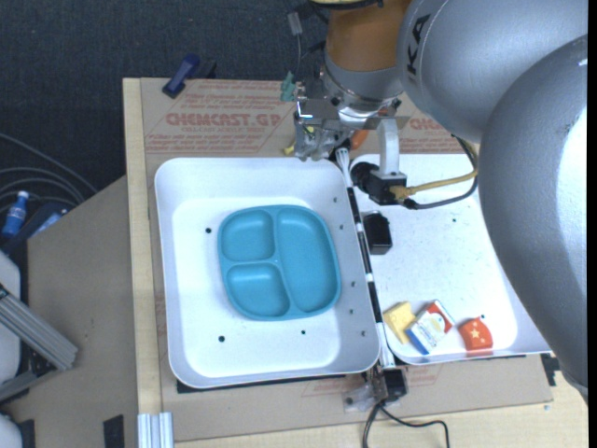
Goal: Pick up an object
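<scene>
My gripper (pixel 314 144) hangs over the far edge of the bench, just above the back rim where the two bins meet. A blue three-compartment plate (pixel 278 260) lies flat in the middle of the left bin (pixel 187 315). In the near corner of the right bin (pixel 448 241) lie a yellow block (pixel 399 320), a small white, red and blue box (pixel 428 330) and a red object (pixel 477 334). All of these are well in front of the gripper, and nothing shows in its grasp.
The grey arm (pixel 504 82) with its orange band (pixel 368 26) covers the upper right and the right bin's far side. Black fittings (pixel 377 232) and a yellow cable (pixel 438 187) sit along the divider between the bins. A blue clip (pixel 180 76) lies beyond the bench's back edge.
</scene>
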You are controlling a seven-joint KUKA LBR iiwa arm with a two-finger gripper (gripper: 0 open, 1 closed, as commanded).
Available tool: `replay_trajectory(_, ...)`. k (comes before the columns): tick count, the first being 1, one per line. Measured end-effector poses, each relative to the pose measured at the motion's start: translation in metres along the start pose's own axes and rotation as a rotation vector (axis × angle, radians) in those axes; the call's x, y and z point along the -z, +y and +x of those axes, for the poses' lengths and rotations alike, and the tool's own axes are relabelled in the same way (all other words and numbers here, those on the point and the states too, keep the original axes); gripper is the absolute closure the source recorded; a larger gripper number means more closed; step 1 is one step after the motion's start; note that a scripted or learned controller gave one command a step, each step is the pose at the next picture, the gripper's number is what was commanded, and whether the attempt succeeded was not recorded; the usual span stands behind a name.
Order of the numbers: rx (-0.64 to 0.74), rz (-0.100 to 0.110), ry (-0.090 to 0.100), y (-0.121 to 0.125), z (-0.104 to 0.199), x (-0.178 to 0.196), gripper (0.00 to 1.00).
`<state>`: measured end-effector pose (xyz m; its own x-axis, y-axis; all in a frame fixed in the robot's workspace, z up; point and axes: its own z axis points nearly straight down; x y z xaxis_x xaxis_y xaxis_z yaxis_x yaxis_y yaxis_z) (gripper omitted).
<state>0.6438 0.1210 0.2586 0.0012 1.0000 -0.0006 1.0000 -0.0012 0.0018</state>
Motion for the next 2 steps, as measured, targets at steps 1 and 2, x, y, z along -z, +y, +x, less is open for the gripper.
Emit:
replay_trajectory(1, 0.002, 0.005, 0.001, -0.101, 0.045, 0.006, 1.0)
replay_trajectory(2, 0.0, 0.001, 0.0, -0.053, 0.004, -0.005, 1.0)
